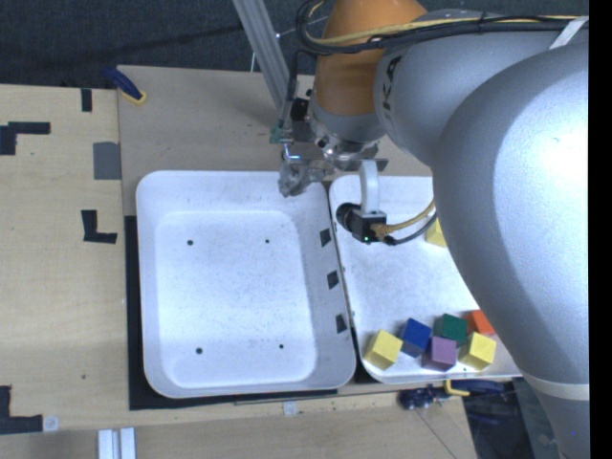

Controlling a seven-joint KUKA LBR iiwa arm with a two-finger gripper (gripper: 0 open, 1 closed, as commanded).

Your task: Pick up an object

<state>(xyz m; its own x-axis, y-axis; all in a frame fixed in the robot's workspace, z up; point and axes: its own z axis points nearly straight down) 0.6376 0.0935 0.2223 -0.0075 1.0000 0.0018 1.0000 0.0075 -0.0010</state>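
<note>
Camera view: grey arm [507, 161] fills the right side, orange band [368, 27] up top centre. Left white bin [158, 256] sits mid-bench, right white bin [402, 275] touching it on the right, mostly covered by the arm. Gripper [298, 178] hangs over the far right corner of the left bin, right at the rim where the two bins meet; can't tell its state, nothing visible in it. Cube cluster sits along the near edge of the right bin, well apart from the gripper: yellow cube [383, 348] at the near left corner, blue cube [416, 335] just beside it, purple cube [443, 351] next, green cube [450, 328] behind the purple one, second yellow cube [481, 350] to the right, orange cube [481, 322] partly hidden by the arm. Another yellow piece [435, 234] shows at the arm's edge further back, too hidden to name.
</note>
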